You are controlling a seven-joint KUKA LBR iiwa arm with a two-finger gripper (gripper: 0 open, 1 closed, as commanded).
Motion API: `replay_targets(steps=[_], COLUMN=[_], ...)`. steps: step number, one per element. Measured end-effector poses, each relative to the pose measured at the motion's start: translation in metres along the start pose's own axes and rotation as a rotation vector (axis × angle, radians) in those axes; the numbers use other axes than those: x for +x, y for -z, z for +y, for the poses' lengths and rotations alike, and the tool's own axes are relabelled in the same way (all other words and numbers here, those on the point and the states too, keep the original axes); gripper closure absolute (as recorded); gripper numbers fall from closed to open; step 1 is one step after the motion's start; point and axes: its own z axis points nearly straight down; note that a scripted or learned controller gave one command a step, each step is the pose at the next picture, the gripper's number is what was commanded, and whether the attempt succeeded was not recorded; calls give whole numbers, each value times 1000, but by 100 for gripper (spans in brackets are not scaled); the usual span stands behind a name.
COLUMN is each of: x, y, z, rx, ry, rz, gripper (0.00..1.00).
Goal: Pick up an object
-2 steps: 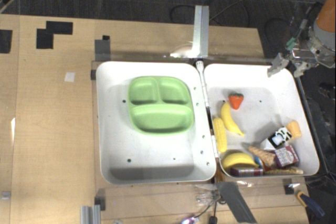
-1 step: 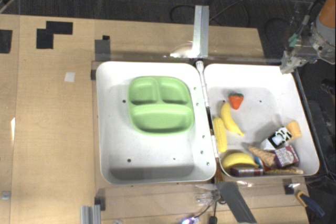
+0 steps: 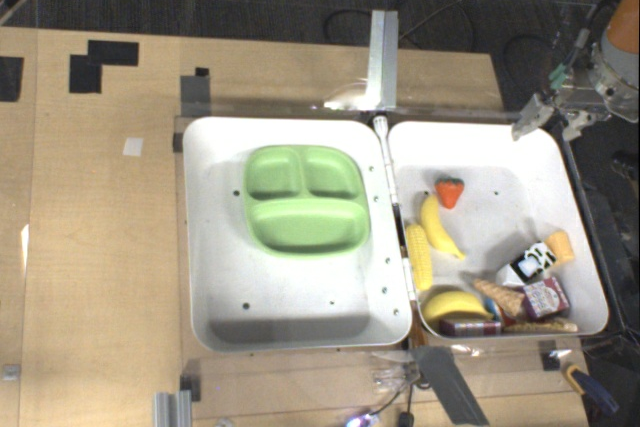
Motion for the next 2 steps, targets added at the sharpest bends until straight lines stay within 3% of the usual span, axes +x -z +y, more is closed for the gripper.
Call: replay_targets(steps=[1,2], x=[55,80], y=[-129,-143], z=[-53,-5], rx=[9,2], ry=[132,128], rz=[5,4], gripper=[0,0])
